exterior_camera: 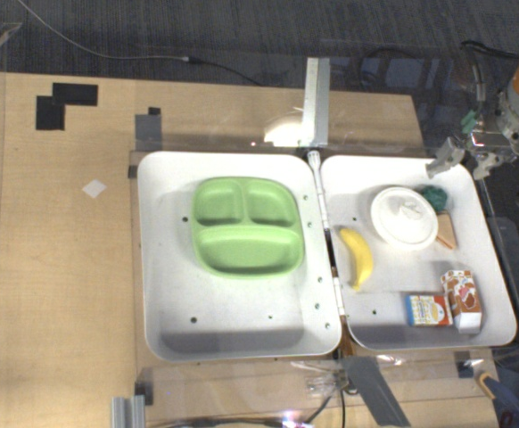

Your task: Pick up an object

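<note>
Right bin [487, 239]: banana [358, 257] lengthwise near-to-far.

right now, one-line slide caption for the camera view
Claw hovering at the far right corner of the right bin, near a white bowl and banana; green tray in the left bin.

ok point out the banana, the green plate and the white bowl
banana [358, 256]: camera view, middle of its curve
green plate [246, 244]: camera view, its large front compartment
white bowl [404, 215]: camera view, its centre
</note>
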You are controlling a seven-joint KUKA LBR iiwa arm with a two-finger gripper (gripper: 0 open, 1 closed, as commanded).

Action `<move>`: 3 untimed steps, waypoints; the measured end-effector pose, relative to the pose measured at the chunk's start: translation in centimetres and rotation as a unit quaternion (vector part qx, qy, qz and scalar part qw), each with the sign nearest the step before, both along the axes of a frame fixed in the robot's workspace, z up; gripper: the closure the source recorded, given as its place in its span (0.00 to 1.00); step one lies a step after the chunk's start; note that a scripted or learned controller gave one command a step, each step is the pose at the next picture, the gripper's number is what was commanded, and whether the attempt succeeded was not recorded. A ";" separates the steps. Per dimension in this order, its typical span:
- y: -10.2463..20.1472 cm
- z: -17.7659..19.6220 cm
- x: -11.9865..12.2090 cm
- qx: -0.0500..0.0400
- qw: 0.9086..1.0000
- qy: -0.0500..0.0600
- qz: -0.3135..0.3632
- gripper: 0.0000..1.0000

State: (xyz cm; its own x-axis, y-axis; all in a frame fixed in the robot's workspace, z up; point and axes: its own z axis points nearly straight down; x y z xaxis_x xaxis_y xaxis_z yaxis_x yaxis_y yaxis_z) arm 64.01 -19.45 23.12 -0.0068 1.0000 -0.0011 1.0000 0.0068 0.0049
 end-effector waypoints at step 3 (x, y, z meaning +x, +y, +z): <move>10.8 -14.3 -2.9 -0.002 0.979 -0.002 0.205 0.00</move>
State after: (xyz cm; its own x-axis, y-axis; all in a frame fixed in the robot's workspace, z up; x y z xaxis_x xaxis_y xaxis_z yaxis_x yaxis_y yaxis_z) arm 61.13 -8.68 8.78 -0.4077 0.9131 -0.0068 0.9131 0.4077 0.0075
